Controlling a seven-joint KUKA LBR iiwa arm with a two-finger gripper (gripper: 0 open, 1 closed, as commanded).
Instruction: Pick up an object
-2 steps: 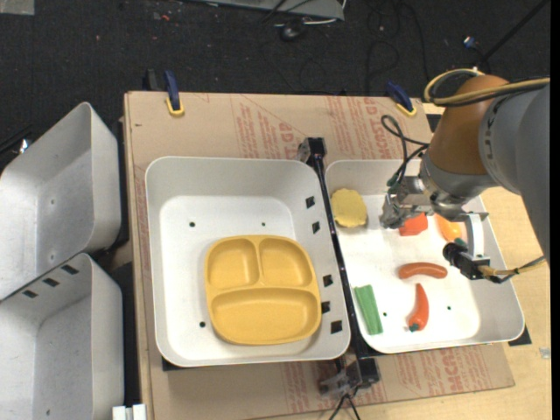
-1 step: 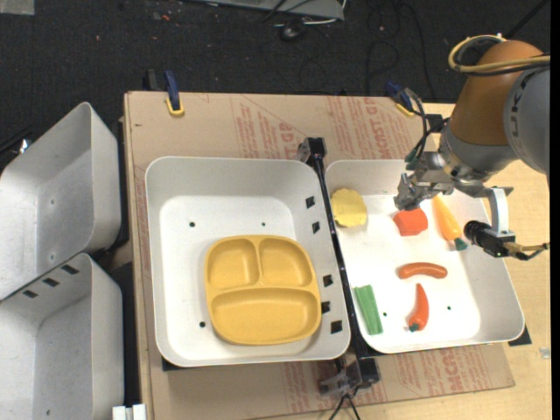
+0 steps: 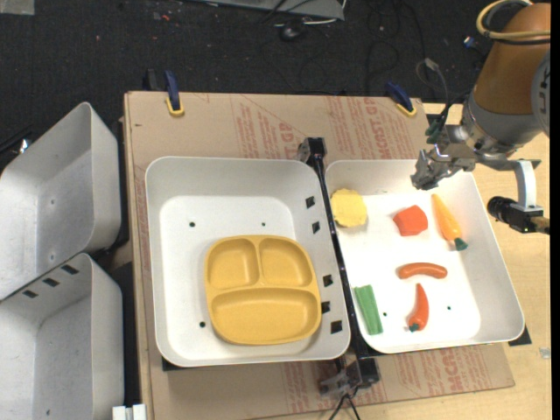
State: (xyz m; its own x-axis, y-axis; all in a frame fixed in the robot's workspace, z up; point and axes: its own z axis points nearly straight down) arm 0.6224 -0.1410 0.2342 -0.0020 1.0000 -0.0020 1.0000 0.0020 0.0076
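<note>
Probably the small red plastic block point(image 3: 410, 220), near the right bin's point(image 3: 499, 274) far edge, is light and stiff, best pinched across its flat sides.

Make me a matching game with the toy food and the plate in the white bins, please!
Things:
1. yellow plastic divided plate
2. green plastic stick
3. round yellow toy food piece
4. orange toy carrot

Places:
A. right bin, upper left corner
B. left bin
C. right bin, upper right, closest to the tool
D. right bin, lower left

Pairs: 1-B, 2-D, 3-A, 4-C
</note>
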